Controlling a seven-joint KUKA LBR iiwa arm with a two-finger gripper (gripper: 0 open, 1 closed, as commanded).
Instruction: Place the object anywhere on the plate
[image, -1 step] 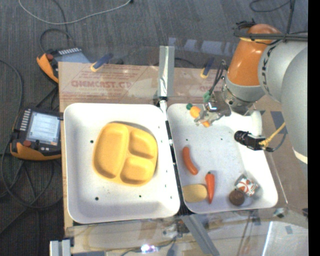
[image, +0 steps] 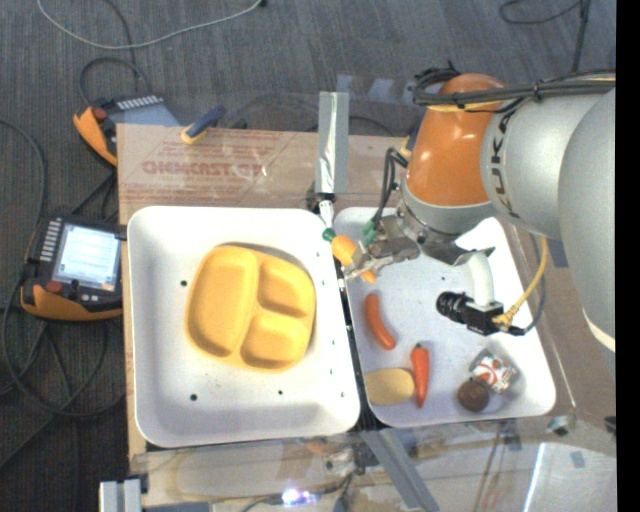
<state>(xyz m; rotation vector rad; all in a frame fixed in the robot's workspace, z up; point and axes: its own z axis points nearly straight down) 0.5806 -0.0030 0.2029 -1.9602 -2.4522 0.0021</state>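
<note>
The claw (image: 362, 262) hangs over the inner edge of the right bin (image: 520, 290), close to the rim it shares with the left bin (image: 150, 330). A small orange piece (image: 345, 248) sits right at its fingertips, but the view is too coarse to tell whether the fingers are spread or closed, or whether that piece is truly between them. Above the claw rises the arm's orange band (image: 450, 160) and then the grey arm (image: 560, 160), which covers the right bin's far corner.

Taking the right bin as the reference: just below the claw, toward the bin's middle, a sausage (image: 379, 321) lies slanted on the white floor. Nearer the bin's front edge a carrot (image: 420, 372) lies lengthwise, with a pale potato-like lump (image: 389, 385) just beside it on the side toward the left bin. In the bin's front outer corner a dark round thing (image: 473, 395) touches a red-and-white patterned thing (image: 493, 372). A black cylindrical part (image: 468, 309) with a yellow cable hangs over the bin's outer half.

Across the shared rim, the yellow compartmented plate (image: 253, 306) rests in the middle of the left bin, well apart from the claw. Both bins sit on the desk (image: 200, 165).
</note>
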